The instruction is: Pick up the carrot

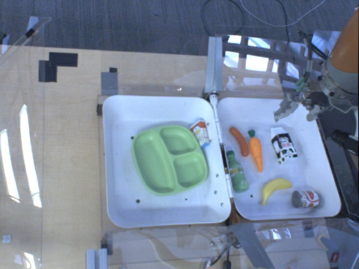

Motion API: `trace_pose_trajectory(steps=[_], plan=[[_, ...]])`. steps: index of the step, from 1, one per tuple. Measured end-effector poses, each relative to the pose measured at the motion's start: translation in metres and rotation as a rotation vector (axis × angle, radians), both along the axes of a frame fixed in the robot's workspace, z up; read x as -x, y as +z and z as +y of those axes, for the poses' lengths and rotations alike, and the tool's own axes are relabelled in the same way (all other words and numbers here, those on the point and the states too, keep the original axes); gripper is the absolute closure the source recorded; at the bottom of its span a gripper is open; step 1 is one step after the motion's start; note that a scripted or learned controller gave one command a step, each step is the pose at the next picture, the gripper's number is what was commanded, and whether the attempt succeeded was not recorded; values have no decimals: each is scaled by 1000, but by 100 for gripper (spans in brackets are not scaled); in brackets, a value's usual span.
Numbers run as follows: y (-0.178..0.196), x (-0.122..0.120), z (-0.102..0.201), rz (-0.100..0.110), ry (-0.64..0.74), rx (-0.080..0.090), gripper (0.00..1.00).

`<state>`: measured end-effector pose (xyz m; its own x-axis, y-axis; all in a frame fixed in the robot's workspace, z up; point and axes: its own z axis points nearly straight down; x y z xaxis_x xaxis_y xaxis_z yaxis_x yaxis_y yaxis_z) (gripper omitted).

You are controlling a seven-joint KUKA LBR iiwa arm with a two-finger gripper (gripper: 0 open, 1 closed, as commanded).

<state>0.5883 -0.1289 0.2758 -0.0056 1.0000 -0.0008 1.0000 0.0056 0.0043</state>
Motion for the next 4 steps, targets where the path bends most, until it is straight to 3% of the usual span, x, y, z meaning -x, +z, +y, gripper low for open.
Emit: trace_pose_trajectory(steps=[1, 2, 3, 4], plan=[[-100, 19, 24, 1, 41, -1, 0], [-187, 12, 27, -6, 287, 2, 0], [-174, 10, 28, -14, 289, 3, 100], [-90, 29, 63, -3, 177, 1, 100]])
